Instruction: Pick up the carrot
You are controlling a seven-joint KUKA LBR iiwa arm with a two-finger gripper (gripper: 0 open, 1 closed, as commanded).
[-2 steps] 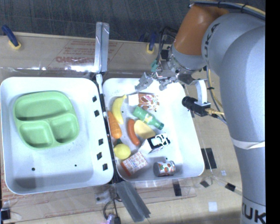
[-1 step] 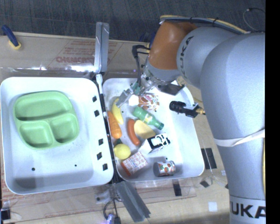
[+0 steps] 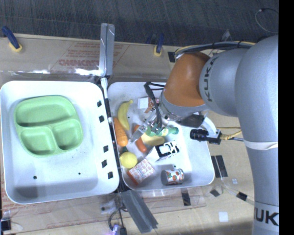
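Observation:
The carrot (image 3: 120, 133) is a long orange piece lying along the left wall of the right bin (image 3: 202, 166), just below a yellow banana (image 3: 123, 112). My gripper (image 3: 146, 129) hangs low over the bin's middle. It is a little to the right of the carrot, among a yellow item (image 3: 154, 140), a green piece (image 3: 162, 130) and a red-orange piece (image 3: 141, 146). The wrist's orange band (image 3: 183, 80) and the grey arm cover the bin's upper right. Nothing can be made out in the gripper's grasp.
A lemon (image 3: 128, 159), a checkered block (image 3: 143, 170), a small can (image 3: 173, 176) and a black-and-white box (image 3: 167, 150) crowd the right bin's front. The left bin (image 3: 19, 187) holds a green divided plate (image 3: 49, 125). A divider with black clips separates the bins.

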